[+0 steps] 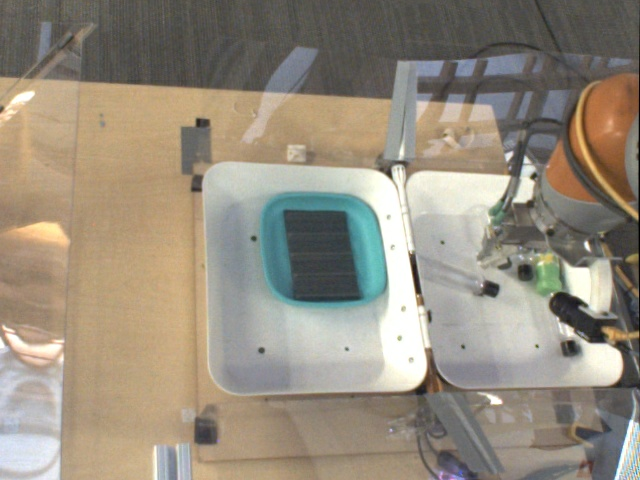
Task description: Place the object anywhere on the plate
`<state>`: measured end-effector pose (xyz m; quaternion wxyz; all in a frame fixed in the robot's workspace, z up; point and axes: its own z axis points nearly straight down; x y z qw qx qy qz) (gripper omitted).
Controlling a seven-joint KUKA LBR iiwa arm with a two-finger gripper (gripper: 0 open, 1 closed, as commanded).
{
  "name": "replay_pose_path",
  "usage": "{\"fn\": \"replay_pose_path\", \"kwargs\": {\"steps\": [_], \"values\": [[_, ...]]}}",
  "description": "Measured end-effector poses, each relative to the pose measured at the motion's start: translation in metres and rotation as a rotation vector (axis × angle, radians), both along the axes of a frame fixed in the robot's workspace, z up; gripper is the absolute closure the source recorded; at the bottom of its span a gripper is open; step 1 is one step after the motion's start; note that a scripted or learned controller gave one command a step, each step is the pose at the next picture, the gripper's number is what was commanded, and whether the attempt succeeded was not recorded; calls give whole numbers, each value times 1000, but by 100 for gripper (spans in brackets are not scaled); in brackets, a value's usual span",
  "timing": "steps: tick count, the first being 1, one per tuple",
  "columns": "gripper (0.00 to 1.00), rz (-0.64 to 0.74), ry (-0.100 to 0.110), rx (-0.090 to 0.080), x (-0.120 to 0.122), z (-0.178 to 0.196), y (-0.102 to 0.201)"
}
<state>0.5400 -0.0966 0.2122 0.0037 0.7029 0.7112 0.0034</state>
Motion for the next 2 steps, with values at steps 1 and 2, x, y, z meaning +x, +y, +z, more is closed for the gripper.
{"fn": "replay_pose_path", "kwargs": {"steps": [1,2], "values": [[0,0,0,0,0,0,0],[0,21,6,0,-52,-56,-43]]}}
